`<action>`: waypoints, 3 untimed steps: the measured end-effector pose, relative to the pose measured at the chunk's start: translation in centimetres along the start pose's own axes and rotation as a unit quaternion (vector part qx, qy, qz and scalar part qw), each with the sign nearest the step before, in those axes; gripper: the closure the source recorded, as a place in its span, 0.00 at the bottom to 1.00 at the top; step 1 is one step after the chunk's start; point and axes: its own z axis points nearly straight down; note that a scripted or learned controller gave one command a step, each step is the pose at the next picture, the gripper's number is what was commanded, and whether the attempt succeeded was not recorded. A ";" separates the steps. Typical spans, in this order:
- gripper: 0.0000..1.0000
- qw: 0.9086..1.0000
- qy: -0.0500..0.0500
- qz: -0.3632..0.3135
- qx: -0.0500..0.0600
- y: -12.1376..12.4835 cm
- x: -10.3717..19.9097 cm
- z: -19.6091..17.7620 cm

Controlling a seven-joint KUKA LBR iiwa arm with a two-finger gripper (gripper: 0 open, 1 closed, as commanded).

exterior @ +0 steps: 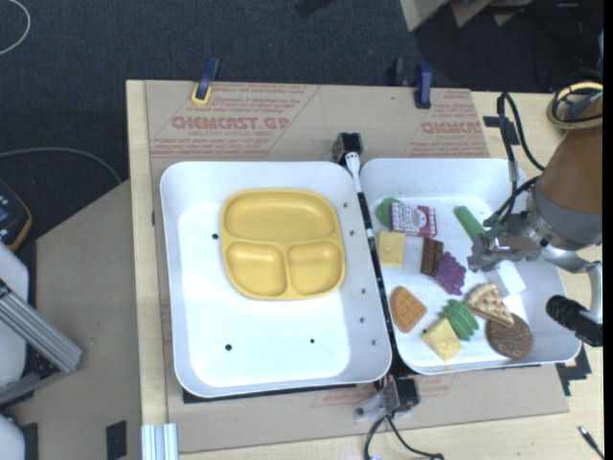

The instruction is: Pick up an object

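Toy food is what I have to pick from, and it all lies in the right-hand bin, packed close: a pink carton, a pale cheese block, a brown chocolate piece, a purple grape bunch, a green strip, a waffle, a pizza slice, a brown cookie, and a yellow wedge touching a green leafy piece. The left-hand bin bears a yellow divided plate, well apart from the arm.

The gripper sits low over the right bin, just beside the grapes and above the pizza slice, with the green strip near its upper side.

Risks as I judge them:
- Crowding. The pieces touch or nearly touch, so a descent here could land a finger on top of one piece rather than beside it, or push a neighbour aside.
- Flat pieces. The cookie, waffle and pizza slice lie low on the bin floor and may give little to close on.
- Small hard plastic shapes could squirt out sideways under a pinch.
- The bin's right wall is near the wrist, leaving little room to correct.

Gripper state: from this slanted view the metal parts blur together, so I cannot tell how far apart they stand, and I see nothing clearly held between them
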 end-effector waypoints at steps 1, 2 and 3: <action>1.00 1.000 0.000 -0.001 0.000 0.2 0.0 -4.4; 1.00 1.000 0.003 -0.003 0.004 0.9 6.1 -3.6; 1.00 1.000 0.002 -0.003 0.002 2.1 11.8 -4.7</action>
